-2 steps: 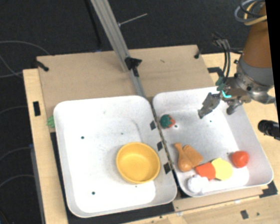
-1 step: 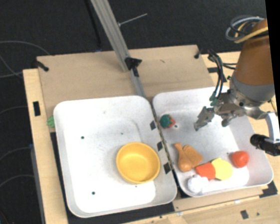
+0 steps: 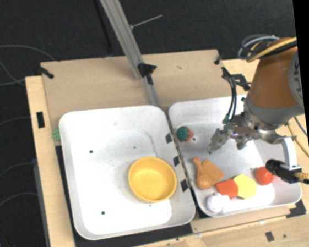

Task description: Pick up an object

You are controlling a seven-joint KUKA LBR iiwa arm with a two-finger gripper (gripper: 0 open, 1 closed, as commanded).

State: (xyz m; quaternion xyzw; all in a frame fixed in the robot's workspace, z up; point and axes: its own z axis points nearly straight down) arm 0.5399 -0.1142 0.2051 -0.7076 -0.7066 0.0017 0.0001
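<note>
My gripper (image 3: 229, 140) hangs over the middle of the right bin (image 3: 197, 111), open, with nothing between its fingers. A small green and orange ball (image 3: 184, 134) lies to its left, near the bin's left wall. Below the gripper, along the front of the bin, lie an orange pear-shaped toy (image 3: 207, 173), a red-orange block (image 3: 227, 188), a yellow piece (image 3: 246, 186), a white piece (image 3: 214, 203) and a red-orange ball (image 3: 263, 176). None of them touches the gripper.
A yellow bowl (image 3: 152, 178) stands in the left bin (image 3: 89, 133), near its front right. A grey metal post (image 3: 125, 35) slants up from the wall between the bins. The arm's orange band (image 3: 274, 81) covers the right bin's far right corner.
</note>
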